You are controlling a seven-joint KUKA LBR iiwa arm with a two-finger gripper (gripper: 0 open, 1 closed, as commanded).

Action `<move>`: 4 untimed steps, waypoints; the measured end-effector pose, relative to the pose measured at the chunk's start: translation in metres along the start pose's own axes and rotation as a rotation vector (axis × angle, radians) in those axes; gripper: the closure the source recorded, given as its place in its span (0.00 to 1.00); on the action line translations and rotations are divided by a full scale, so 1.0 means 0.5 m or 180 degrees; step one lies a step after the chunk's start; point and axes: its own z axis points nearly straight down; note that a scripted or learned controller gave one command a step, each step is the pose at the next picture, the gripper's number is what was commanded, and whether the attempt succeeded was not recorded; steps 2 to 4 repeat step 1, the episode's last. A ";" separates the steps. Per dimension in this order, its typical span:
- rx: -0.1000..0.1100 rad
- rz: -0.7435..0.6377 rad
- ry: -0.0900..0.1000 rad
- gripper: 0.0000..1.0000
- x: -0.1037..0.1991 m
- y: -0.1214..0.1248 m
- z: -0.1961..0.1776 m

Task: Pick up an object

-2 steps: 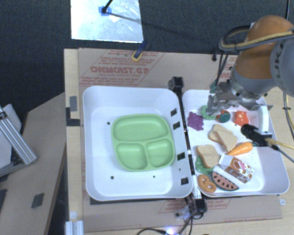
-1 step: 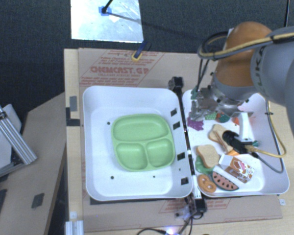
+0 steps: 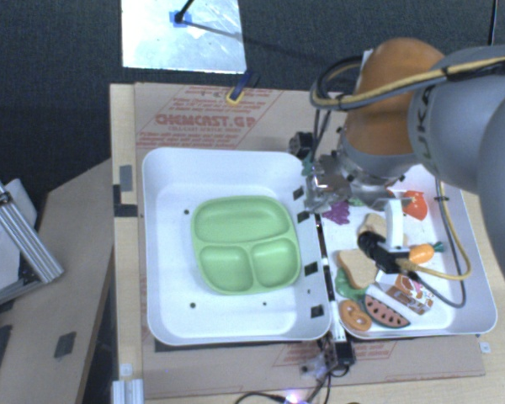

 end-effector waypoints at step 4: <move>-0.0001 0.0002 -0.0002 1.00 0.093 -0.020 -0.013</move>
